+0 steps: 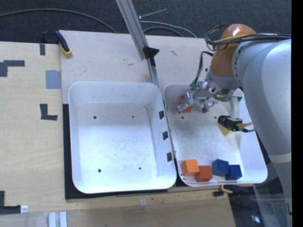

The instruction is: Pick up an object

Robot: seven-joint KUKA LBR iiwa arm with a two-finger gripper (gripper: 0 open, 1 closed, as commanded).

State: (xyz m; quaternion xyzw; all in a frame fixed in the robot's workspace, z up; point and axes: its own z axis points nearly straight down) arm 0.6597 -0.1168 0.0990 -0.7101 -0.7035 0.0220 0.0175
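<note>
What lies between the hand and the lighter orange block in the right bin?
In the camera view, only bare bin floor lies between the hand and the lighter orange block.

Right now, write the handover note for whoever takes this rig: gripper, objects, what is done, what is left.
Gripper: low in the far left corner of the right bin, right at a small orange piece. Whether it has a hold on it cannot be told.
Other objects: orange block, red-brown block, left blue block and right blue block, in a row along the right bin's near wall.
Done: nothing is visibly lifted.
Left: confirm a hold on one object and raise it out of the bin.
</note>
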